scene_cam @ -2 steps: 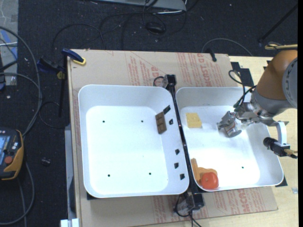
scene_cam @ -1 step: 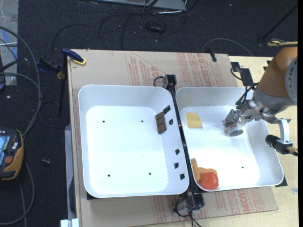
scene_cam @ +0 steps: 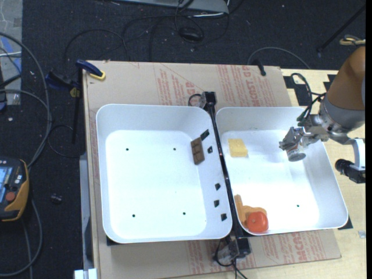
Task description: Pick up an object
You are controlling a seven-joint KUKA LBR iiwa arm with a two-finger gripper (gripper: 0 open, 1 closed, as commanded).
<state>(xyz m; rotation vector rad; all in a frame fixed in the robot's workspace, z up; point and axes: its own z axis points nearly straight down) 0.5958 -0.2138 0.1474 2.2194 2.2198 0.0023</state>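
While the left bin [scene_cam: 116,156] holds a brown block [scene_cam: 198,152] against its right wall, the right bin [scene_cam: 325,173] holds a yellow block [scene_cam: 238,148] and a red ball [scene_cam: 257,221] at its near-left corner. The gripper [scene_cam: 293,144] hangs right of the yellow block, grasping nothing; its opening cannot be told. Judged an approach step: next, shift over a target and descend.

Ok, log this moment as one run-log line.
arm: over right bin | hand: above floor, nothing seen held | yellow block: right bin | red-orange object: right bin corner | brown block: left bin
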